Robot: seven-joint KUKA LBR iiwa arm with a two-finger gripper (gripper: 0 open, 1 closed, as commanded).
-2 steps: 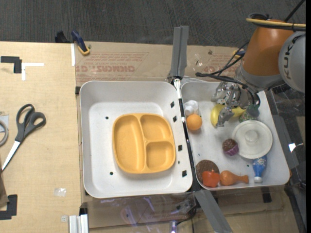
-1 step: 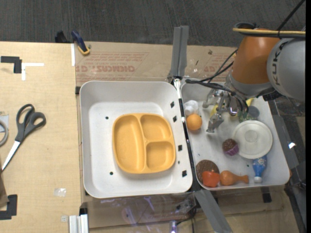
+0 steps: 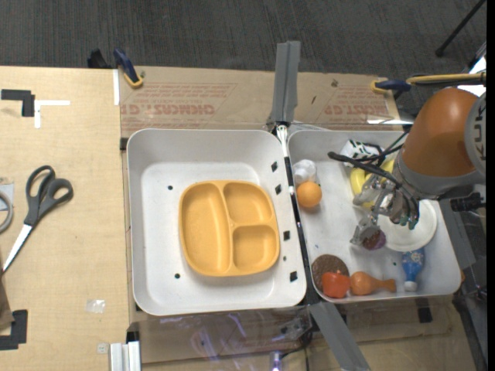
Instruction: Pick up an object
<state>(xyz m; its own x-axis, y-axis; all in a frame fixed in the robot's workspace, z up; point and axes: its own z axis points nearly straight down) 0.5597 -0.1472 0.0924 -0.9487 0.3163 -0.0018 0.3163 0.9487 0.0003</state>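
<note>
While the left bin [image 3: 147,230] holds a yellow tray [image 3: 230,227], the gripper [image 3: 379,219], state unclear, hovers over cluttered right bin [image 3: 329,230].

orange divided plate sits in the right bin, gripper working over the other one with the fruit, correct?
Not quite. In the camera view the orange divided plate lies in the left bin, not the right. The gripper is over the right bin, among the fruit.
</note>
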